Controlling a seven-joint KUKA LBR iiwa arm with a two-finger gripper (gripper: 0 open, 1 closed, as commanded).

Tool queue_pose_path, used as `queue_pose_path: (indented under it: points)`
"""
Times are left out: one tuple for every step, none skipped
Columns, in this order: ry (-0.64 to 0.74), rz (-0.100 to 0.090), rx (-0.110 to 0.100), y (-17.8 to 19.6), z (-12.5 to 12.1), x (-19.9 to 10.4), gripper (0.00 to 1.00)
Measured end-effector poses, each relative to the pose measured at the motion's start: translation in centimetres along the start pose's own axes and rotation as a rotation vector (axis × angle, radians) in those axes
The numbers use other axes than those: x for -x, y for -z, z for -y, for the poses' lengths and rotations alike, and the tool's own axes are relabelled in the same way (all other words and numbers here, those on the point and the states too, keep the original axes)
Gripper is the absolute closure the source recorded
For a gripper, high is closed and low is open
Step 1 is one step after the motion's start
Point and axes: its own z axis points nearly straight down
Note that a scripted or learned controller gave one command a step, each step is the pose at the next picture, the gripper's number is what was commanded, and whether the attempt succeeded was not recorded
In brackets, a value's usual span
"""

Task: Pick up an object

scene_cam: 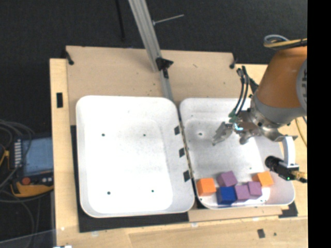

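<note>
My gripper [231, 135] hangs over the middle of the right bin [207, 112], its two fingers spread apart with nothing between them. Several small blocks lie along that bin's near edge, below the gripper: an orange block [206, 185], a blue block [226, 195], a purple block [226, 179], two more purple blocks [242, 192] [254, 188], and a second orange block [265, 178]. The gripper is well apart from all of them.
The left bin [126, 154] sits beside the right one, with clips along the shared edge. A slanted metal pole [147, 32] rises from behind the bins. A black fitting [276, 165] of the arm hangs over the right bin's right side.
</note>
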Motion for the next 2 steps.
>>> queue_pose_path:
  points:
    - [-0.002,0.001,0.006,0.2,-0.1,0.0,0.00]
    - [-0.004,0.002,-0.002,-5.9,0.4,-0.2,0.00]
